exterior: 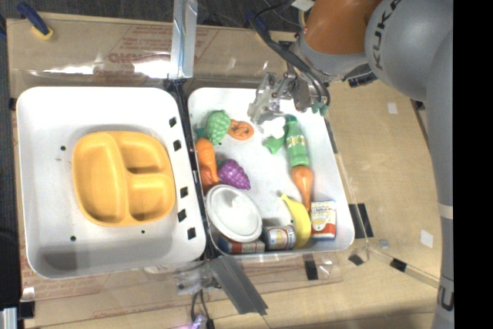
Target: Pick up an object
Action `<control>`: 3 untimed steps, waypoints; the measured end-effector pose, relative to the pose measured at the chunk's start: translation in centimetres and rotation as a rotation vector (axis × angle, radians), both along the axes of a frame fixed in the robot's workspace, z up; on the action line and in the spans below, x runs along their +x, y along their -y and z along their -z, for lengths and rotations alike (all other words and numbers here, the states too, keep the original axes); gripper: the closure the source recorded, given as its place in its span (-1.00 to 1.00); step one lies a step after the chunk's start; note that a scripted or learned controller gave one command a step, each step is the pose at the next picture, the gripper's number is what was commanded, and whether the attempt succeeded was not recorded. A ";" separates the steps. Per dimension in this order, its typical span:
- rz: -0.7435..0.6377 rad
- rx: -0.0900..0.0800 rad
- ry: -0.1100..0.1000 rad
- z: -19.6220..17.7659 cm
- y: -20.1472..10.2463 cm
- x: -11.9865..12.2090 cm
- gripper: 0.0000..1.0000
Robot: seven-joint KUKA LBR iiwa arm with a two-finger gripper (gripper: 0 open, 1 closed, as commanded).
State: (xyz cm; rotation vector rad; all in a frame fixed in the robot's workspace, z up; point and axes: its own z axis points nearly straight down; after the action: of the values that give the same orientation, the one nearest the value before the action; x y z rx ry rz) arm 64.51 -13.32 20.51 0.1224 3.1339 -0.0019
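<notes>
The right bin [339, 189] holds several toy foods. At its far side lie a green bumpy vegetable [218, 125], a small orange piece [241, 130], a pale green scrap [273, 144] and a green bottle [293, 141]. My gripper [267, 105] hangs over the bin's far edge, just above and right of the orange piece and left of the bottle's cap. I see nothing held in it. The grey arm with its orange band [347, 8] reaches in from the upper right.
Also in the right bin: an orange carrot [206, 162], purple grapes [234, 174], a white bowl [233, 214], a second carrot [303, 182], a banana [297, 218], a can [279, 236] and a small carton [323, 219]. The left bin [38, 119] holds a yellow divided plate [123, 176].
</notes>
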 end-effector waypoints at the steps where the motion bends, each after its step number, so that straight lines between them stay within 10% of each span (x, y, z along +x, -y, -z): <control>1: -0.005 -0.001 0.004 -1.1 -0.1 0.1 1.00; 2: -0.218 0.001 -0.005 1.3 0.3 0.2 1.00; 3: -0.433 -0.004 0.001 -1.6 7.9 1.3 1.00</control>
State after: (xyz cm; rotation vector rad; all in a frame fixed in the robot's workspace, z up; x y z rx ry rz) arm 65.80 -21.17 22.13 -0.5541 3.0859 -0.0069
